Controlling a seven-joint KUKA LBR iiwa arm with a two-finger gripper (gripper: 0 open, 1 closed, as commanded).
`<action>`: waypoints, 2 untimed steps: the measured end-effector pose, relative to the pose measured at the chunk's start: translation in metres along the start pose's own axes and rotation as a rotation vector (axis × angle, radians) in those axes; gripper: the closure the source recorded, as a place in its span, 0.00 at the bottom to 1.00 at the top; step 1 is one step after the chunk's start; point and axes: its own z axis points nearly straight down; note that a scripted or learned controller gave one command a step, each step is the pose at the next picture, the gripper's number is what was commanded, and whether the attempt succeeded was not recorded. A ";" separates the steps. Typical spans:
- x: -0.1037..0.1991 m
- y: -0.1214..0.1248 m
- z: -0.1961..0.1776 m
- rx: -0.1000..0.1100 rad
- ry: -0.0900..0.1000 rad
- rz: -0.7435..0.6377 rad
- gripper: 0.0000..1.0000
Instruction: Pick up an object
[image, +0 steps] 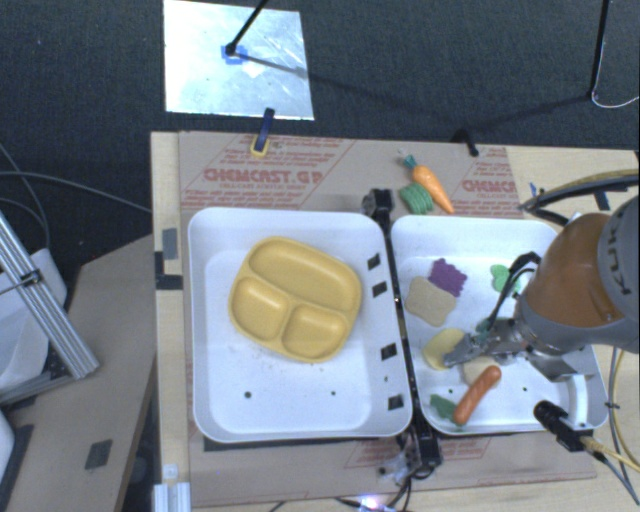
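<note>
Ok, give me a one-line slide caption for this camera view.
KUKA arm's gripper low in the right bin among toy foods, by the yellow piece and the carrot-like piece; yellow divided plate in the left bin.

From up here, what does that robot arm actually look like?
The arm is a thick, rounded grey tube with a broad orange band above the wrist. A black cable loops beside it. It ends in a small grey metal gripper with slim fingers.
</note>
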 end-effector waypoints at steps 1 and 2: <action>0.033 0.055 -0.005 -0.009 -0.002 -0.008 0.00; 0.139 0.003 -0.110 -0.013 0.002 -0.009 0.00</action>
